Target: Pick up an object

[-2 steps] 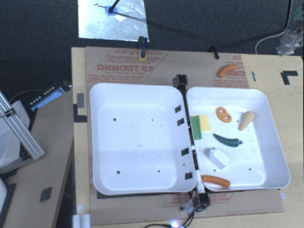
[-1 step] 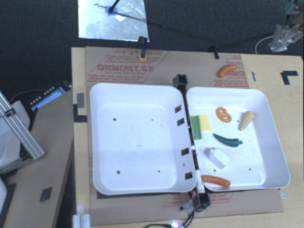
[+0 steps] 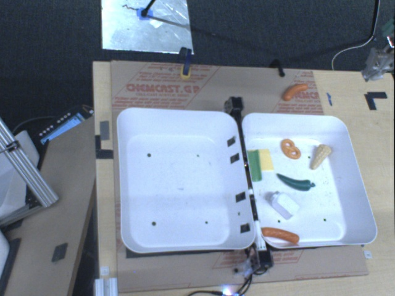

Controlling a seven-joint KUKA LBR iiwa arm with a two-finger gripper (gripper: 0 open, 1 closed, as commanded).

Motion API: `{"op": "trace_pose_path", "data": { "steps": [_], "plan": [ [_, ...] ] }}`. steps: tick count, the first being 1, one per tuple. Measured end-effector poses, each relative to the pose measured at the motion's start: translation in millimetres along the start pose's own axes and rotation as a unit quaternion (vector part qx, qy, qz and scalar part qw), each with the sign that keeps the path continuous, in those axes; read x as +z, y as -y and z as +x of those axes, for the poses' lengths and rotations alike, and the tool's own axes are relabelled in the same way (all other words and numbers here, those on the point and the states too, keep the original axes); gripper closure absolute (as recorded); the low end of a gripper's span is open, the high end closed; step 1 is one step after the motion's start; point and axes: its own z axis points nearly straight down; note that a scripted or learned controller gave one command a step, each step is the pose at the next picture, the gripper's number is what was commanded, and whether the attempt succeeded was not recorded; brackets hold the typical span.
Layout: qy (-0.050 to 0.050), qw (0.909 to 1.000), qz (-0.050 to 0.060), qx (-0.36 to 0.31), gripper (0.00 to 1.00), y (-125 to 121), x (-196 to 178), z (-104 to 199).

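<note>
We've got two shallow white bins side by side. The left bin (image 3: 179, 177) shows just its white floor with a few dark dots on it. The right bin (image 3: 345, 221) holds all the pickable stuff.

Biggest first in there:
- a yellow-and-green sponge (image 3: 260, 163) is tucked against the left wall
- an orange toy sausage (image 3: 279, 235) lies along the near wall
- a dark green toy chili pepper (image 3: 296, 182) is about mid-bin
- a pale toy corn cob (image 3: 320, 156) is toward the far right
- a small white bottle (image 3: 281, 204) lies on its side between the pepper and the sausage
- an orange toy pretzel (image 3: 290, 148) is near the corn

None of them touch each other.

Black clips (image 3: 237, 158) run along the seam where the bins meet.

The bins rest on a brown protective sheet (image 3: 160, 85) printed "CHEMCAST", over a tan bench (image 3: 62, 227). A second sausage (image 3: 295, 92) lies on that sheet beyond the right bin. Past the bench there's dark carpet with a silvery foil sheet (image 3: 145, 16) on it.

The gripper (image 3: 378, 60) sits at the right edge, well away from the bins. We can't tell if it's open or closed.
</note>
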Motion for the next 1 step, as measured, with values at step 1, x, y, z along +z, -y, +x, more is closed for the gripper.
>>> {"op": "trace_pose_path", "data": {
  "steps": [1],
  "plan": [
    [0.000,1.0000,-0.007,-0.007,1.00,-1.5,-82.7,61.3]
  ]
}}
